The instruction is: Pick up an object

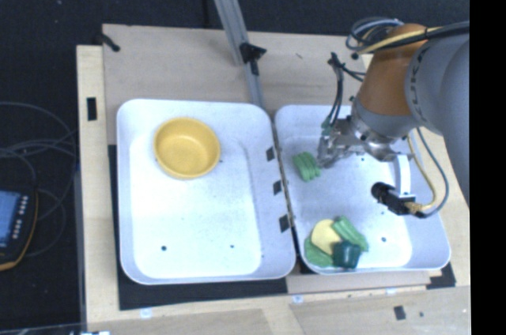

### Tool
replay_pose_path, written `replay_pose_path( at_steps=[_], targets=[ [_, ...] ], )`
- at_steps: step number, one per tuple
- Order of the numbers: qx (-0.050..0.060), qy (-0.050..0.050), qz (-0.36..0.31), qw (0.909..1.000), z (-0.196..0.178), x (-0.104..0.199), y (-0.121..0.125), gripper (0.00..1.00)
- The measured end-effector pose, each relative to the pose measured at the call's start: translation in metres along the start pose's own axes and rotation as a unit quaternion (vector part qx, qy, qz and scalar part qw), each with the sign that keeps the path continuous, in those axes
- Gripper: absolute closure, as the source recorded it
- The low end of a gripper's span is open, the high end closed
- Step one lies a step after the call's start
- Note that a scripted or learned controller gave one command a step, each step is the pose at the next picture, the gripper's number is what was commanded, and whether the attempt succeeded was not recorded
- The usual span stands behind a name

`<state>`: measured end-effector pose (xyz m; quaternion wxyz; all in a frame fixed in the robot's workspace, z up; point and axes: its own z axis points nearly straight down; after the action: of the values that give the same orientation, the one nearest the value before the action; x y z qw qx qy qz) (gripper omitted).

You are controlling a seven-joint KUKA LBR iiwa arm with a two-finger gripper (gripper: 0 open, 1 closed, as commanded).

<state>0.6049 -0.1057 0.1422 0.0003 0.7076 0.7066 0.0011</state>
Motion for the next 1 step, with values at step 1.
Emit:
replay_pose_path(
  at_steps=[1],
  targets=[
    [-0.002,0.0,-0.001,1.0,-0.0555,0.0097,0.0003,1.0]
  ],
)
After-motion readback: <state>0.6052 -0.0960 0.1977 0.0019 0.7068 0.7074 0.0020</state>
